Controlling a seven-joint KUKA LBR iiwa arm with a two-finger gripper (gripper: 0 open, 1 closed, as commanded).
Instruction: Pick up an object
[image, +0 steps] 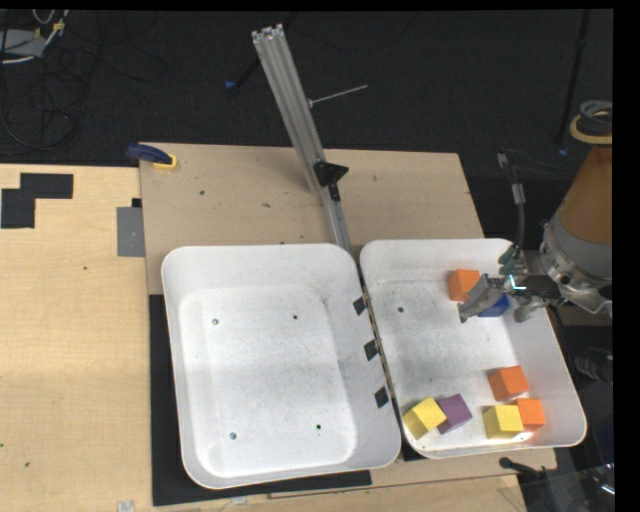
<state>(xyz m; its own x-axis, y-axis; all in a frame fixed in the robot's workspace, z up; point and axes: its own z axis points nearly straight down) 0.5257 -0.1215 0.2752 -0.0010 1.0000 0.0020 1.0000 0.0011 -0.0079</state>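
Here we find the jaws (497, 298) low over the upper part of the right bin (440, 345), reaching in from the right, with a blue block (493, 307) directly beneath or between the dark fingers (476, 298); whether they are closed on it or merely straddling it we cannot tell, since the gripper body hides the contact. An orange block (463, 283) sits just to the left of the jaws, touching or nearly touching the blue one. Counting the blocks in this bin, we get seven: three orange (one by the jaws, a second orange block (508, 381) lower down, a third orange block (532, 412) by the front right corner), two yellow (yellow block (426, 416) and second yellow block (503, 421)), one purple block (455, 409) pressed against the first yellow, and the single blue. The front cluster lies close to the bin's near rim, while the middle of the floor stays open. The left bin (200, 300) stands beside it on the table (80, 300), their rims meeting along a strip with black clips (371, 349).
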